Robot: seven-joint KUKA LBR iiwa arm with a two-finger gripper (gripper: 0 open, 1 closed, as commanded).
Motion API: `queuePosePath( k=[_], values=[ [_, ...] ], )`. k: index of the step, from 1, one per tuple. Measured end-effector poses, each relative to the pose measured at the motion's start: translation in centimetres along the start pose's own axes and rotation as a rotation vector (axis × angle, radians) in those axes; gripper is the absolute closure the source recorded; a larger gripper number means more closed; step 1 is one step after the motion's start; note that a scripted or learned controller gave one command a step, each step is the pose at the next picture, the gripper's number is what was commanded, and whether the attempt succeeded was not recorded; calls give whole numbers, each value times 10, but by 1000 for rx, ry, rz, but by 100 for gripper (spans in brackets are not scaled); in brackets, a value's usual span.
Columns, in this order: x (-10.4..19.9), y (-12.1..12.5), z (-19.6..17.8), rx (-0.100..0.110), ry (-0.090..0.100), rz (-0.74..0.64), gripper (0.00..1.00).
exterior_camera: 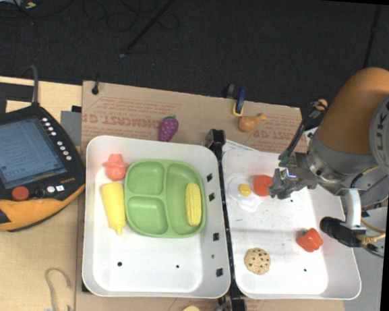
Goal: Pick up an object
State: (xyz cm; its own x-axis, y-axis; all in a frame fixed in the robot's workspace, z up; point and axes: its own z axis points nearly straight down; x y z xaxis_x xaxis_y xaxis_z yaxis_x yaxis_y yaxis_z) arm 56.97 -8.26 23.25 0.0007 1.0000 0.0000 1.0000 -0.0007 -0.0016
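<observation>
Overhead, end effector [283, 186] beside red toy [262, 185], right bin [346, 280], finger state unclear.

Two white bins sit side by side on the desk. The left bin [104, 259] holds a green tray [150, 208] at its centre, with a corn cob [193, 204] in the tray's 3 o'clock compartment. A yellow bottle [113, 207] lies just beside the tray at 9 o'clock, and a pink toy [114, 167] sits at 10 o'clock. In the right bin [332, 282], the claw [281, 187] hangs at 12 o'clock, just beside a red piece [261, 185] and a fried egg [245, 191]. A cookie [258, 260] lies at 7 o'clock and an orange-red block [309, 240] at 3 o'clock. A tablet [18, 160] rests at the desk's 9 o'clock edge.
</observation>
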Motion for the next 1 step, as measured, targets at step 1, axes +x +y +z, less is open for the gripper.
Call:
queuePosePath(
  k=[1],
  values=[
    [0, 9, 4, 0, 0, -4, 100]
  ],
)
